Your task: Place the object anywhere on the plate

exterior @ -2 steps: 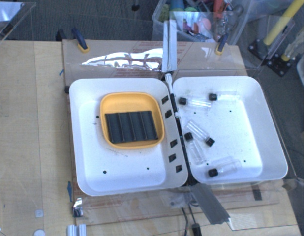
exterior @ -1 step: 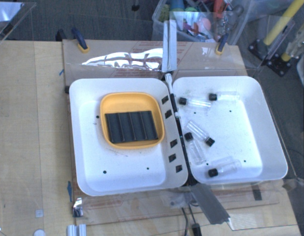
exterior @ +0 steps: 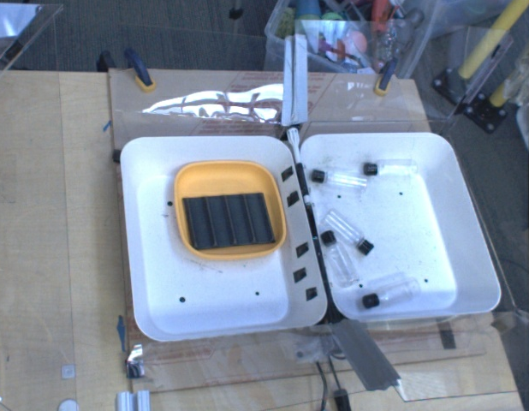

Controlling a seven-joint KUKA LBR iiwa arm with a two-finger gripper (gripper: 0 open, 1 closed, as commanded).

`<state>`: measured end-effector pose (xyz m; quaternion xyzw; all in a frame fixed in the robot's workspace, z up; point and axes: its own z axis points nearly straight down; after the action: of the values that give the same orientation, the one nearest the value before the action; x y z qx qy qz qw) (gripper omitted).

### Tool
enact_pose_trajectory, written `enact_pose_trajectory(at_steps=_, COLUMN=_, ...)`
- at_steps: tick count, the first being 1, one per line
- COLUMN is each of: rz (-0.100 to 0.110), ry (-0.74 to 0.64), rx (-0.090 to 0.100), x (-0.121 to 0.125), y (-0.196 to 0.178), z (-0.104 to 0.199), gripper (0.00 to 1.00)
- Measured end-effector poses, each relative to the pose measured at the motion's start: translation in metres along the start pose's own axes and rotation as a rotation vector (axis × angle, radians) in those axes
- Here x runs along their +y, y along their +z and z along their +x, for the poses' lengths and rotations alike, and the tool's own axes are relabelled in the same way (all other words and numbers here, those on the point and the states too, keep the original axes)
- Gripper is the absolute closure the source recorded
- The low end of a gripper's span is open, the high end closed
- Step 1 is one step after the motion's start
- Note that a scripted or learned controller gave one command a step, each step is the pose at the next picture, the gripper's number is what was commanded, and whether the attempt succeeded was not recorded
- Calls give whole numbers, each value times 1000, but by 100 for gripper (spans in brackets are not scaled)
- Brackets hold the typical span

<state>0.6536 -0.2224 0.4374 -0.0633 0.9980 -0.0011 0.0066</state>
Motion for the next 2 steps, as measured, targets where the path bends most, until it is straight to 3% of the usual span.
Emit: enact_pose_trajectory(at_steps=2, rz=-2, ry=-634, rx=-1, x=-1, y=1, z=-15, gripper=100)
